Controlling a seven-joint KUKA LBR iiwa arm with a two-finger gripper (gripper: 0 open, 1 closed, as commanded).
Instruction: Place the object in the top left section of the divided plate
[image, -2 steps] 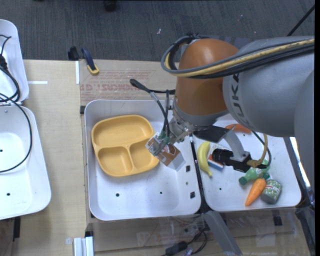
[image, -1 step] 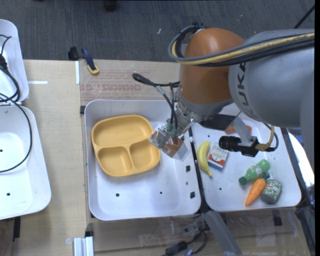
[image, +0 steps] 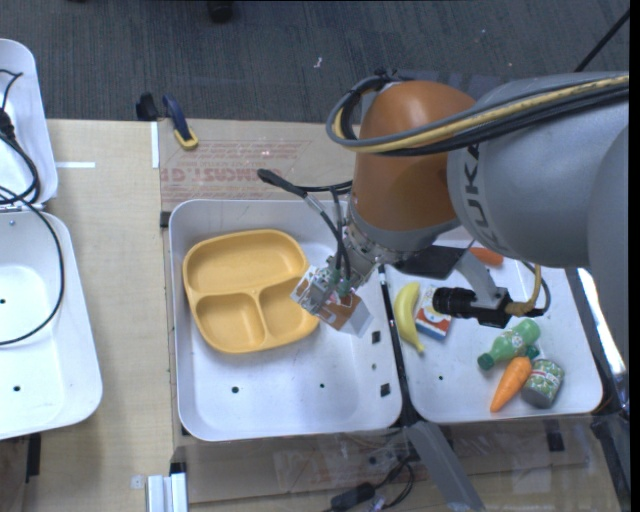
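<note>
Far L, a white tray (image: 40, 330) w/ a black cable (image: 45, 230) looped over it. On the bench at 11 o'clock from the L bin, a blue-black clamp (image: 176, 120). The L bin (image: 280, 415) holds the yellow divided plate (image: 245, 268) in its 9–10 o'clock part. The plate's long axis runs approx 9-to-3, slightly tilted, w/ one wide section across the top and two smaller ones below. The gripper (image: 328, 290) hangs at the plate's 3 o'clock rim. Can't tell if it's wide, narrow or holding anything, as its tip is a blur of metal and clear parts. A small brownish obj (image: 347, 316) sits right at the gripper tip, at its 5 o'clock, just beside the plate's rim and outside all sections. Its long axis looks approx 10-to-4; which end is which can't be made out. In the R bin (image: 450, 395), a banana (image: 407, 318) lies at 9 o'clock, long axis 12-to-6. A small carton (image: 433, 312) is just R of it. Then come a green bottle (image: 508, 346) lying approx 8-to-2, a carrot (image: 510, 385) w/ its tip toward 7 o'clock, and a round can (image: 543, 383) at 4 o'clock.
</note>
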